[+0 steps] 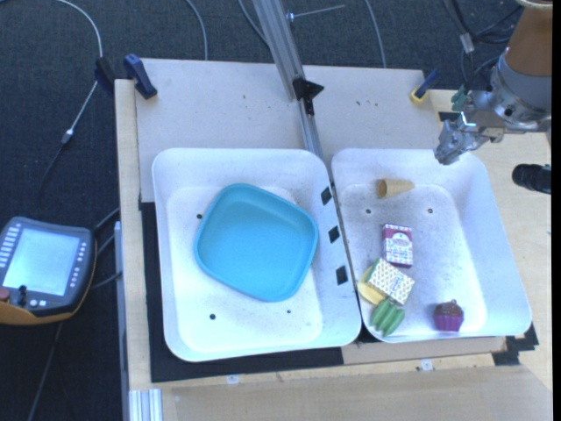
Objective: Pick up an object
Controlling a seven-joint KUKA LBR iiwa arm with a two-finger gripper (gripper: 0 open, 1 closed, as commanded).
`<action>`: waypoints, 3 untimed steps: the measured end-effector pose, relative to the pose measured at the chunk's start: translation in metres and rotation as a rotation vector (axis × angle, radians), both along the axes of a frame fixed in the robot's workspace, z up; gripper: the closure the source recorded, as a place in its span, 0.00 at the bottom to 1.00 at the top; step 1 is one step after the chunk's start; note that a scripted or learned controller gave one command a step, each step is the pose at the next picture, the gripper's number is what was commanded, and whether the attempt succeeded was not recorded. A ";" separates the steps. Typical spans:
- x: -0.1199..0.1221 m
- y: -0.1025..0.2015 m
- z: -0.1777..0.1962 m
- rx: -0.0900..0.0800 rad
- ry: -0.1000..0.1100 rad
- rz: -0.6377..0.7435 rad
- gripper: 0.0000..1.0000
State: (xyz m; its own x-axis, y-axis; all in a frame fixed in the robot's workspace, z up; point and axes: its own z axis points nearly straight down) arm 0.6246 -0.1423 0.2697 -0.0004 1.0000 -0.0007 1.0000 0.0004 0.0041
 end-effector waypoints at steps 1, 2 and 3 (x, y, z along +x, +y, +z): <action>0.006 0.056 0.005 0.002 0.003 0.005 1.00; 0.023 0.106 -0.004 0.002 0.004 0.004 1.00; 0.021 0.160 -0.003 0.002 0.003 0.004 1.00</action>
State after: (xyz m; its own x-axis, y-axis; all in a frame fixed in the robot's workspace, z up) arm 0.6460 0.0174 0.2668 -0.0044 1.0000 0.0013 1.0000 0.0044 0.0008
